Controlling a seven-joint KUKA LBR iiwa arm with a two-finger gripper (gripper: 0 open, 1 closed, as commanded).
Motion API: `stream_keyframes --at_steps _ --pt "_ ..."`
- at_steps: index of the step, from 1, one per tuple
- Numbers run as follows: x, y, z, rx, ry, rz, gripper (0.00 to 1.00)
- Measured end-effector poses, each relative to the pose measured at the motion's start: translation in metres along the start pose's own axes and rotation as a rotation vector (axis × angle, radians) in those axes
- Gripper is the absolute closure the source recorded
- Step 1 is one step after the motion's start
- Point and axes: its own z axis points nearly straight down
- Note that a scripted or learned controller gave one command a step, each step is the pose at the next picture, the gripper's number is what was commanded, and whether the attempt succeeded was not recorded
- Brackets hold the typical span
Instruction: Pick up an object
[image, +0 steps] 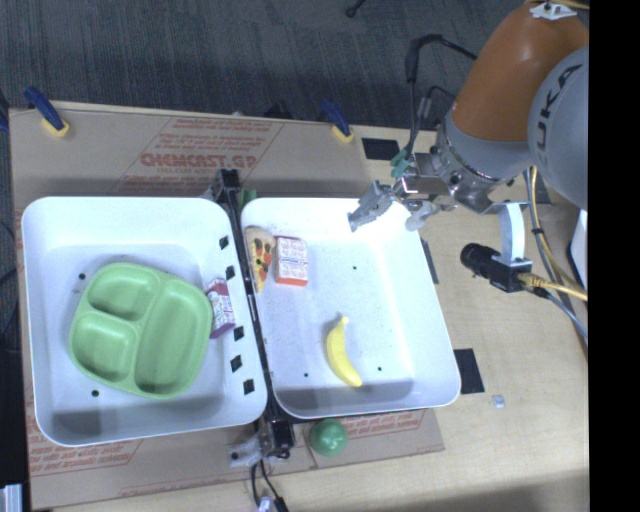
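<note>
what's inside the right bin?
In the right bin: a banana, a small carton and a packet by its left wall. The gripper covers part of its far rim.

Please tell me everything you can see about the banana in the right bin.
The banana is yellow, smooth and gently curved, and it looks whole and unpeeled. It lies flat on the floor of the right bin, in the half nearer the camera, with one tip pointing toward the far side and the other toward the near wall. It touches only the bin floor; a small orange and white box lies apart from it, and the tool is over the bin's far edge, well away.
</note>
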Motion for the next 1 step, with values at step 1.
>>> stream_keyframes --at_steps 1 --pt "0.0487 0.0341 -0.0165 -0.002 0.001 0.001 0.00"
